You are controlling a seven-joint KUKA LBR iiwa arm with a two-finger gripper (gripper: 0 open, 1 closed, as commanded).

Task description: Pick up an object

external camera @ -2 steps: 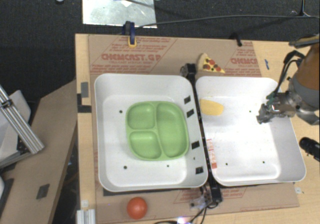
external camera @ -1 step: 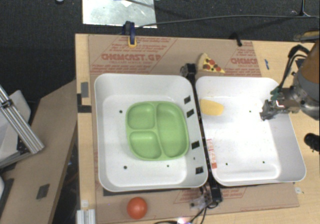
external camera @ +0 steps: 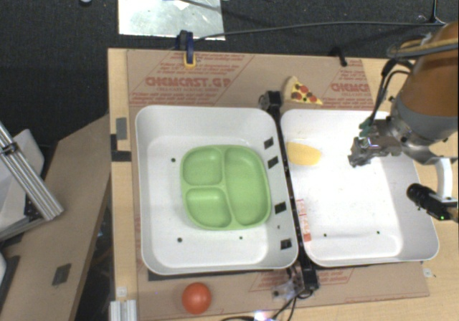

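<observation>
Two shallow white bins sit side by side on your brown cardboard-covered bench [external camera: 215, 76]. Starting at your left, the left white bin [external camera: 154, 190] holds a pale green plastic plate with three compartments [external camera: 224, 186], lying flat near the bin's middle, with bare white floor around it on every side. Below that bin's front edge, on the board, rests a round orange-red ball [external camera: 196, 297]. Along the seam between the bins you see a row of black clips [external camera: 280, 206].

Move right and the right white bin [external camera: 358, 241] holds a flat yellow oval piece [external camera: 303, 154] near its upper left corner, close to the dividing wall. Most of this bin's floor is open. Just outside its back rim, on the cardboard, lies a toy pizza slice [external camera: 303, 92], yellow with red spots.

At the right, the grey gripper [external camera: 362, 151] hangs over the right bin's upper middle, well apart from the yellow piece. You cannot tell how its fingers stand. A blue clamp [external camera: 186, 46] grips the board's back edge.
</observation>
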